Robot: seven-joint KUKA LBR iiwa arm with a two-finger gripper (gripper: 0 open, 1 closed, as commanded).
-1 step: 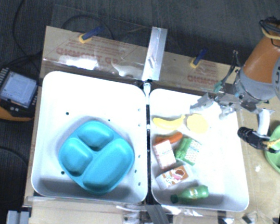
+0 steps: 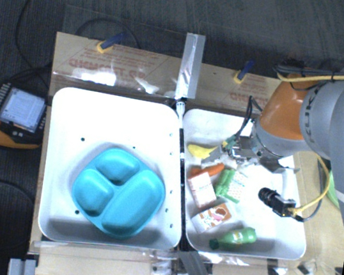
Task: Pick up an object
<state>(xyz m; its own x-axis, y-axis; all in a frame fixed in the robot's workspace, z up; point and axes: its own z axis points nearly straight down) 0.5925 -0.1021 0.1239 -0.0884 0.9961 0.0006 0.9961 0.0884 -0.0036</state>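
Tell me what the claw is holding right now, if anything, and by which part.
It cannot be told. The claw sits low in the right bin above the cluttered packages, and no item shows between its tips.

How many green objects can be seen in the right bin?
2: a green bottle near the bin's front edge, and a green packet at mid-bin below the gripper. The arm may hide others.

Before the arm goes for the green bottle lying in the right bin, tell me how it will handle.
The green bottle lies on its side near the right bin's front wall, so a push would probably roll it. It looks like smooth plastic, likely light and somewhat slippery. The carton beside it may crowd a grasp.
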